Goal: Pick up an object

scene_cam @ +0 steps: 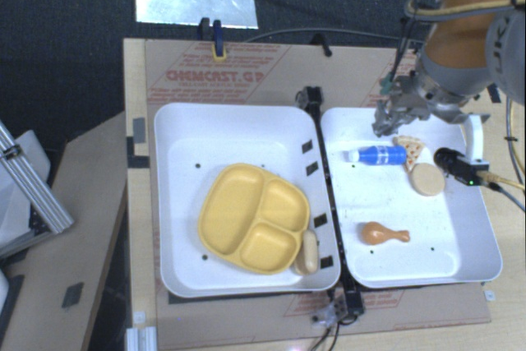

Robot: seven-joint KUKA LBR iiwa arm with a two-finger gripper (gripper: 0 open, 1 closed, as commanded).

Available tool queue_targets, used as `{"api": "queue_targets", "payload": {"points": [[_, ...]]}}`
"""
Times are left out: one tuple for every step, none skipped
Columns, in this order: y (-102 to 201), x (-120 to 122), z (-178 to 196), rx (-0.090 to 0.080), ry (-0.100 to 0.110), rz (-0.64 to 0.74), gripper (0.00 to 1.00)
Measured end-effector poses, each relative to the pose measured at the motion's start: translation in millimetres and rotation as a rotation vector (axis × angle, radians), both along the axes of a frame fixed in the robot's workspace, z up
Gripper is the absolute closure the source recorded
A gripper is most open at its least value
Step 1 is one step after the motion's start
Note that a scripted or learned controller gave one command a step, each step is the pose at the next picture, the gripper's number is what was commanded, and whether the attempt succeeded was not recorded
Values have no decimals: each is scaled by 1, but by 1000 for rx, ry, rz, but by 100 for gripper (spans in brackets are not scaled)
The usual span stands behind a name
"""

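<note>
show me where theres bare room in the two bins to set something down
Free: left bin's back strip behind the yellow tray; right bin's front corners around the toy drumstick. Crowded: right bin's back, where blue tube, round biscuit and gripper cluster.

left bin (177,168): white
right bin (477,242): white
divided tray (253,218), far left of and below the gripper (386,123): yellow
bottle (378,154), just below the gripper: blue with a white cap end
round disc (427,179), below right of the gripper: pale tan
drumstick (381,234), well below the gripper: orange-brown
arm band (472,12): orange
clamp (219,41), far upper left: blue and yellow
</note>
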State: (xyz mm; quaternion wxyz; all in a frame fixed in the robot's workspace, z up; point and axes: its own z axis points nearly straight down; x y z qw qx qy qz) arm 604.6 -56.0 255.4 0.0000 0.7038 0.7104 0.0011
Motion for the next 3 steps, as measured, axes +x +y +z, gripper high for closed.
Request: {"api": "queue_targets", "payload": {"points": [[52, -3, -19, 0, 1, 0, 100], [106, -5, -13, 1, 0, 1, 100], [155, -16, -18, 1, 1, 1, 100]]}}
